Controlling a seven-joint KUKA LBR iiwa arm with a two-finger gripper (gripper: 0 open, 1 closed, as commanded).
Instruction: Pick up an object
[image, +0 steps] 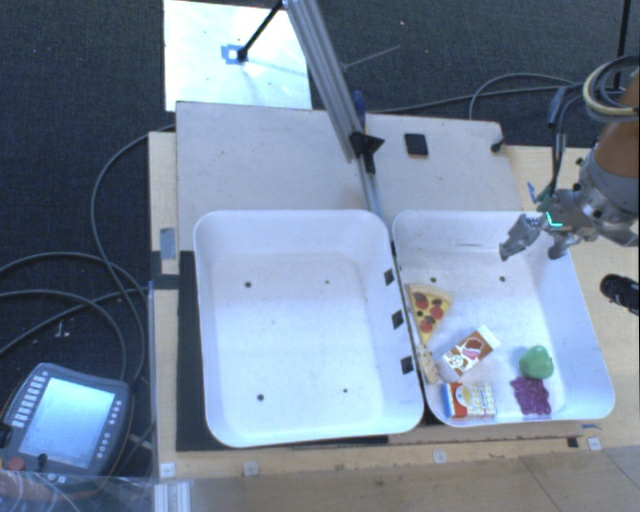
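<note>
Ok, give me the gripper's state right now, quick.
Gripper: open, holding nothing, above the back of the right bin.

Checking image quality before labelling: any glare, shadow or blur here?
Camera view: a bright glare patch washes out the floor at top left; the bins are evenly lit with faint shadows; the pincer looks slightly soft; the toys, such as the pizza slice, stay legible.

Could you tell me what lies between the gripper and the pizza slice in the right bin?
Bare white bin floor, in the camera view, separates gripper from pizza slice.
</note>
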